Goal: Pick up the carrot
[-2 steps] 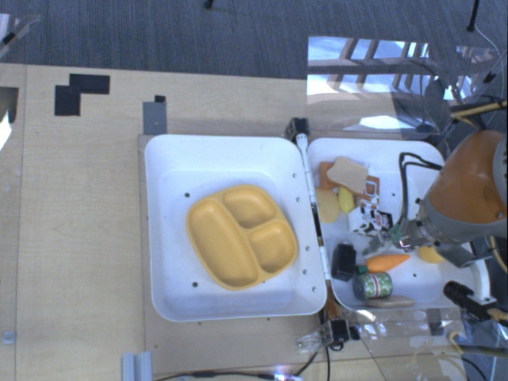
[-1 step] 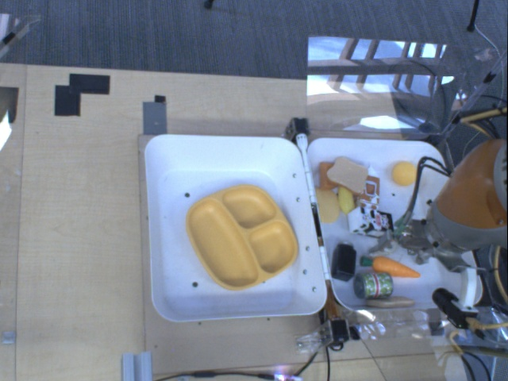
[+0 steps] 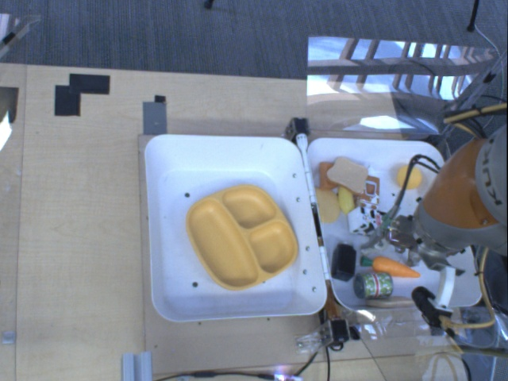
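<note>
The carrot (image 3: pixel 394 267) is orange with a green stub at its left end. It lies flat near the front of the right bin (image 3: pixel 373 149). My gripper (image 3: pixel 393 240) hangs just above and behind it, under the grey wrist and the orange band (image 3: pixel 456 197). The carrot rests on the bin floor and is not lifted. The arm hides the bin's right part.
A green can (image 3: pixel 373 286) lies right in front of the carrot and a black block (image 3: pixel 343 262) to its left. A bread slice (image 3: pixel 347 175), yellow food pieces (image 3: pixel 327 205) and a yellow fruit (image 3: pixel 409 177) lie further back. The left bin (image 3: pixel 171 292) holds a yellow divided plate (image 3: pixel 240 235).
</note>
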Available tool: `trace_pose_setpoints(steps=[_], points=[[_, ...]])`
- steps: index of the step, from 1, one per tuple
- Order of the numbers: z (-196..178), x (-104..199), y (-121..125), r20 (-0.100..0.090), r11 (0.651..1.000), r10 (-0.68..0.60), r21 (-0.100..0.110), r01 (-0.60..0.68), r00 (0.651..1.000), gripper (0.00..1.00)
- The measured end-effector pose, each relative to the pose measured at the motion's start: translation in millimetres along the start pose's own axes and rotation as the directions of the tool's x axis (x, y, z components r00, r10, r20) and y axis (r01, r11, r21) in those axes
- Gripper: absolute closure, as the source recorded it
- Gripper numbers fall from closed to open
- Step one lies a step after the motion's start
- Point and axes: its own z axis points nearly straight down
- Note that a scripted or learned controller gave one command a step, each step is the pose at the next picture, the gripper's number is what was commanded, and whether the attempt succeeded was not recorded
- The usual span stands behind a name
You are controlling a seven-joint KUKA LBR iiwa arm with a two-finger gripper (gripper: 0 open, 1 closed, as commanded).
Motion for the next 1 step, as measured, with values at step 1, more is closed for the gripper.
trace_pose_setpoints(steps=[1], points=[[-0.4, 11.6, -1.4, 0.002, 0.957, -0.290, -0.005, 0.290, 0.957, 0.00]])
